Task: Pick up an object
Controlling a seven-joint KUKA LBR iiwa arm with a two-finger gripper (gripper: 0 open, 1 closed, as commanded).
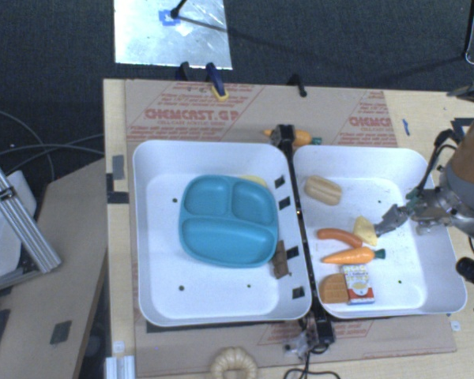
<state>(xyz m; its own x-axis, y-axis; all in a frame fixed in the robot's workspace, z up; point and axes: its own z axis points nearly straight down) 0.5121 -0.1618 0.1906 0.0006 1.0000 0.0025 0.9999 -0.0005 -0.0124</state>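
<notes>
Camera view: the gripper [385,221], whose finger spread I cannot tell, should centre over the cheese wedge [366,230] before closing.

The bench [245,105], covered in printed brown cardboard, bore two white bins [162,212] [407,168] touching side by side.

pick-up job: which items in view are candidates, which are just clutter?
Candidates, right bin:
bread roll
yellow wedge, nearest the hand
sausage
carrot
cookie
small carton

Lying about:
blue divided plate in left bin
foil sheet
rope ring
</notes>
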